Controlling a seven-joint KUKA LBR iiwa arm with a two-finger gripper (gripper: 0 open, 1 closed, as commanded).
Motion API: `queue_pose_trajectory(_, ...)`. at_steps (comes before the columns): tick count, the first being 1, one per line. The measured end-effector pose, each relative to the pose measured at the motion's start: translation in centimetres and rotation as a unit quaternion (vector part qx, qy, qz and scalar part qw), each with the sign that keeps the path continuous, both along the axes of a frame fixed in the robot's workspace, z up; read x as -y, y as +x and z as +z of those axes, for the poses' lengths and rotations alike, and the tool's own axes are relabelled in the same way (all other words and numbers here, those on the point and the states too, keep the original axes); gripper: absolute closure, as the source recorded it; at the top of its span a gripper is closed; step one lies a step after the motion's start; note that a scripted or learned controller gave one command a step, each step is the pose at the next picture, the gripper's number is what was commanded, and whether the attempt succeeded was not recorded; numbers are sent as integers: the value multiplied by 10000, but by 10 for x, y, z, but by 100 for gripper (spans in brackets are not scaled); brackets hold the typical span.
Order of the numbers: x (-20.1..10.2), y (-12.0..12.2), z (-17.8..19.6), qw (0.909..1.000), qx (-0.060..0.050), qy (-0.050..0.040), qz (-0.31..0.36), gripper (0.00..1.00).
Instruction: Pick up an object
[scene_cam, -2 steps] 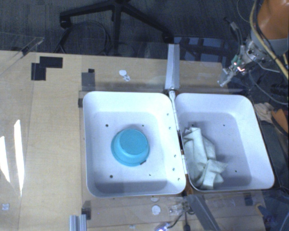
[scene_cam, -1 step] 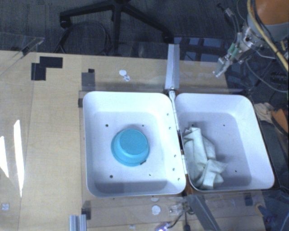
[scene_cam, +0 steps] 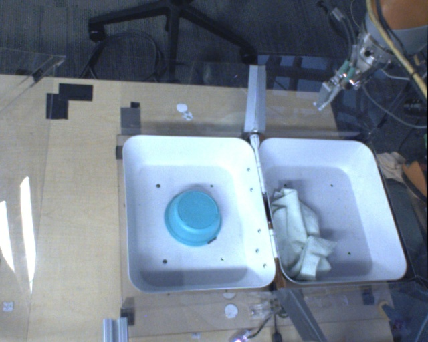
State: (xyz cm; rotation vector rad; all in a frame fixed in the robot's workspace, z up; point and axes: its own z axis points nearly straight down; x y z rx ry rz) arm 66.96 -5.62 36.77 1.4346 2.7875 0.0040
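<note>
1. The tool [scene_cam: 332, 93] sits high at the upper right of the camera view, above and behind the far rim of the right bin [scene_cam: 374, 167], well apart from anything in it. Whether it is spread or pressed together I cannot tell; it is small and blurred here. Nothing can be seen between its tips.
2. Above it, the arm [scene_cam: 401, 13] enters from the top right corner, with cables trailing beside it.
3. Nearest candidate: a crumpled white cloth [scene_cam: 297, 234] in the right bin, lying against that bin's left wall and running toward its near-left corner. I judge it soft, light and limp; it should give under the tips and bunch up. A raised fold near the middle of the heap looks like the best place to pinch. Its pale colour against the white floor makes its edges hard to read.
4. Farther off, in the left bin [scene_cam: 134, 200], a blue bowl [scene_cam: 194, 217] rests roughly at the centre, apparently upside down, well apart from the walls. It looks rigid, smooth and light. Its rounded side could slip out of a pinch, and the rim lies against the floor, so a hold there would be awkward.
5. Both bins stand side by side, touching, on the wooden tabletop [scene_cam: 67, 200].
6. The pick has not yet begun; the cloth seems the easier target.
</note>
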Motion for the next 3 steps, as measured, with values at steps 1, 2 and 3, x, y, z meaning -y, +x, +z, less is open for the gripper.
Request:
queue_pose_trajectory(1,-25,-75,-48,9937,-8,0,1122,100)
queue_pose_trajectory(2,-25,-30,10,9767,18,-14,2145,100)
queue_pose_trajectory(3,-28,-11,3,9685,9,-16,2492,100)
